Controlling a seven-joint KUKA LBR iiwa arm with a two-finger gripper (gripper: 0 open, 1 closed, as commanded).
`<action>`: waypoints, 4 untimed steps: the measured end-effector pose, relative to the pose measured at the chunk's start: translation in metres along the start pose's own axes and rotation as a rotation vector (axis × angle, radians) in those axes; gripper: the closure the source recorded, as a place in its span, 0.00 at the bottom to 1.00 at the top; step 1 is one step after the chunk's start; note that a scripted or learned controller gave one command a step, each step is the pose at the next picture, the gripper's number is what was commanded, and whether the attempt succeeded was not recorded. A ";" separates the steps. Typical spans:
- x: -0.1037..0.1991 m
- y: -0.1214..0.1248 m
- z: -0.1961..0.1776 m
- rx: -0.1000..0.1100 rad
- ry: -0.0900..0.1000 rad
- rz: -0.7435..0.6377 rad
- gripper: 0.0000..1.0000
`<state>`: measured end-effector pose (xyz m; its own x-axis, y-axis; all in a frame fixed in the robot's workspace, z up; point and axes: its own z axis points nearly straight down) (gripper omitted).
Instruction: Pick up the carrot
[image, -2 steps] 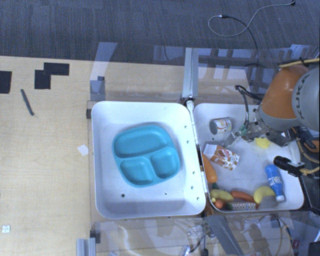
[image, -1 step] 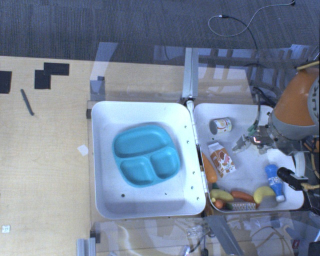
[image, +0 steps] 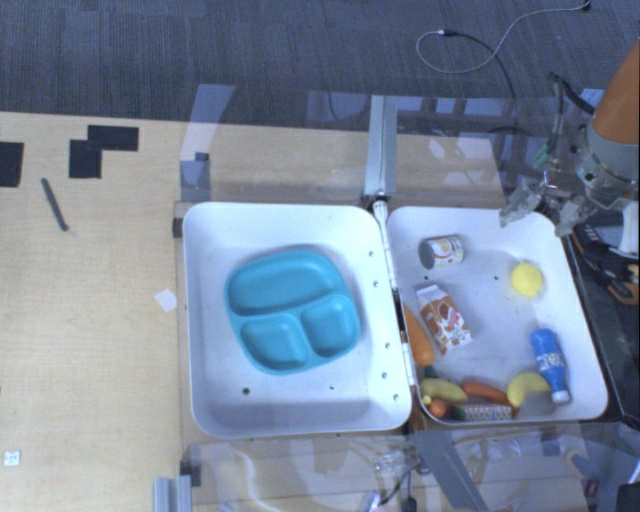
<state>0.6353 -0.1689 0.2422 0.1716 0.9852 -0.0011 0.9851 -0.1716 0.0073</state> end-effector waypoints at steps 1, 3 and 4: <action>-0.034 -0.052 0.058 0.004 0.000 -0.006 0.00; 0.011 -0.074 0.143 0.003 0.001 0.370 0.00; 0.007 -0.046 0.069 0.002 0.000 0.339 0.00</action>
<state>0.5917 -0.1539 0.1727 0.4897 0.8719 0.0012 0.8719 -0.4897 0.0053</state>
